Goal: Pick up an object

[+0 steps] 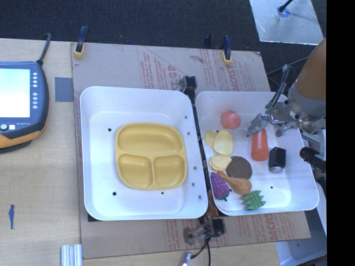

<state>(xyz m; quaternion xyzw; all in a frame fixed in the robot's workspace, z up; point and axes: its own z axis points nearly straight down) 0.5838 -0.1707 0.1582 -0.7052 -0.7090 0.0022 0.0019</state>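
Observation:
The right bin (299,201) holds several toy foods. Among them are a red ball (231,119), an orange-red cylinder (259,146), a black block (277,159), yellow slices (223,143), a brown patty (239,167), purple grapes (219,185), a drumstick (237,184) and a green leaf (253,200). My gripper (270,127) hangs just above the far end of the orange-red cylinder. Its fingers are spread apart, one to each side, and nothing sits between them.
The left bin (97,195) carries a yellow divided plate (151,155). A teach pendant (16,101) lies at the bench's left edge. Blue clamps (226,47) pin the cardboard at the back. The bins meet along a ridge (198,148).

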